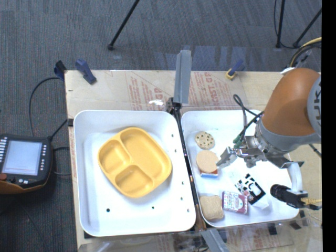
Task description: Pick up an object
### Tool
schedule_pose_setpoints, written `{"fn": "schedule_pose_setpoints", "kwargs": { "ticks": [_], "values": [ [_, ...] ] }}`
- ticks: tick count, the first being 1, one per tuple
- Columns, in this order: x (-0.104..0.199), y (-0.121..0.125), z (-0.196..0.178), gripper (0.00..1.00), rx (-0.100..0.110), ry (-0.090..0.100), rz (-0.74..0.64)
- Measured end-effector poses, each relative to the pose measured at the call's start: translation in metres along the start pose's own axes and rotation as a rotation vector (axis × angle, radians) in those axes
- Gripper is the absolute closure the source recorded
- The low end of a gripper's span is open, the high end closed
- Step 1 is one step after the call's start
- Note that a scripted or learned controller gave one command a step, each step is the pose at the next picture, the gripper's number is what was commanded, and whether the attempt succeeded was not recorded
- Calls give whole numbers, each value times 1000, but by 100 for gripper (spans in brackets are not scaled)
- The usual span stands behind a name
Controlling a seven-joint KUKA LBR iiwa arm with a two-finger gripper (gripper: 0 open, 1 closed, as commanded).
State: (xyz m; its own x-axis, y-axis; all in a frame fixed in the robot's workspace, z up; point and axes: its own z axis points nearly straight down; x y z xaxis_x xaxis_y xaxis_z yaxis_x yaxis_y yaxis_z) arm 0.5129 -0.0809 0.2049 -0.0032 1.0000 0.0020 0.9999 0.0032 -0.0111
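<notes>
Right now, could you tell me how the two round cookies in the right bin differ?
The chocolate chip cookie is pale with dark specks; the plain cookie is smooth and orange-tan. The chocolate chip cookie looks smaller and lies farther back, while the plain cookie lies partly on a blue-and-red item. Both are round and flat.

The fingers (227, 158) hang over the right bin (273, 214) on the desk (121, 88). Just left of them lies a round sandwich (207, 161), and up-left of them a cookie (205, 139). Below them sit a small packet (234, 201) and, to its left, a bread slice (212, 207); a patterned box (251, 188) lies below-right. Well left of the fingers, the left bin (86, 193) holds a divided plate (135, 161).
</notes>
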Motion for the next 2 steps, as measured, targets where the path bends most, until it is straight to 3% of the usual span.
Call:
{"fn": "schedule_pose_setpoints", "kwargs": {
  "ticks": [1, 2],
  "values": [
    [-37, 10, 103, 0, -5, 1, 110],
    [-40, 7, 99, 100, 7, 4, 119]
  ]
}}
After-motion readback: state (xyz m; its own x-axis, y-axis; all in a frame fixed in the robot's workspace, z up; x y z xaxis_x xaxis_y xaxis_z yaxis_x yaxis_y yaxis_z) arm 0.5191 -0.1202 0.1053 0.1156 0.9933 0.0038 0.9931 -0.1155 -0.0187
